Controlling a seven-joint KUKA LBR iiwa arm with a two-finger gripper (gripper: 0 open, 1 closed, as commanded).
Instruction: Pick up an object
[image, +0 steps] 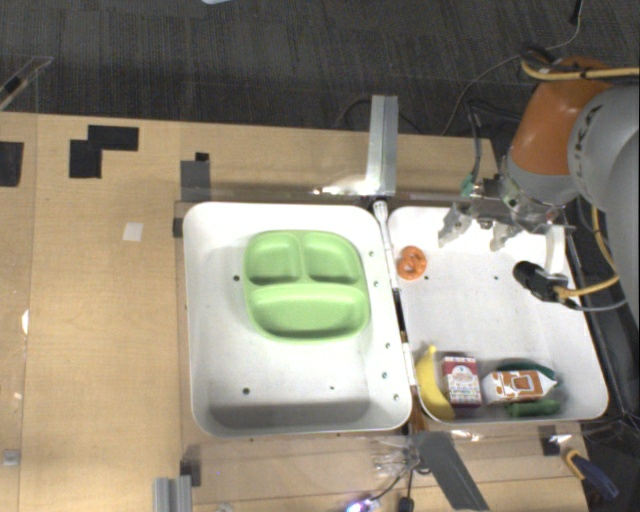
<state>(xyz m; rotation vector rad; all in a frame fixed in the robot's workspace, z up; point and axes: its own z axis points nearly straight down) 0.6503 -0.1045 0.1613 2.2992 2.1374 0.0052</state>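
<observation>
bench (90, 330): light wood | on it: left bin (215, 400); right bin (590, 395), side by side, touching

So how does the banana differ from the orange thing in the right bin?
The banana is yellow, long and curved; the orange thing is round and smaller. The banana lies at the bin's near left corner, against a small carton; the orange thing sits alone by the far left wall. Both lie in the right bin, along its left side.
</observation>
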